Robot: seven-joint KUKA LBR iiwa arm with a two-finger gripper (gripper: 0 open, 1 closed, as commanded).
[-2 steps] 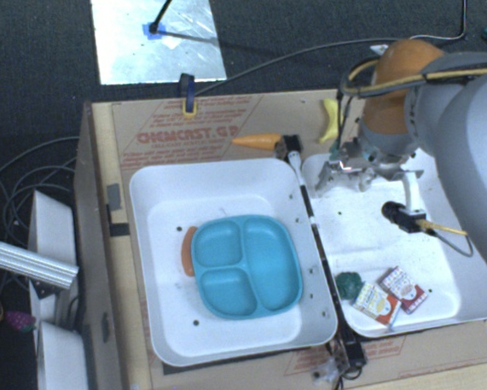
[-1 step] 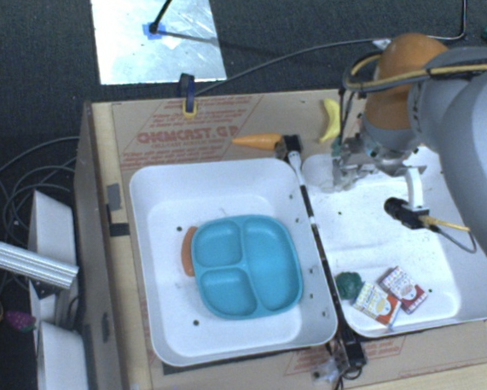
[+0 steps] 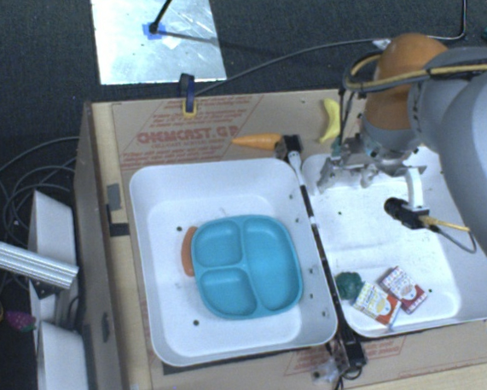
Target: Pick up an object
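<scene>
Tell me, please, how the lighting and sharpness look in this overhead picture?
Camera view: even, bright light washes out the right bin near the arm; the foil sheet at top gives dull glare; the blue divided plate casts little shadow; the picture is slightly soft, and the gripper blurs against the white.

Bright, even light; slight softness

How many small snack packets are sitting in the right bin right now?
2, both in the right bin's near corner: one packet beside the green object, the other packet touching its right side. The arm may hide more.
</scene>
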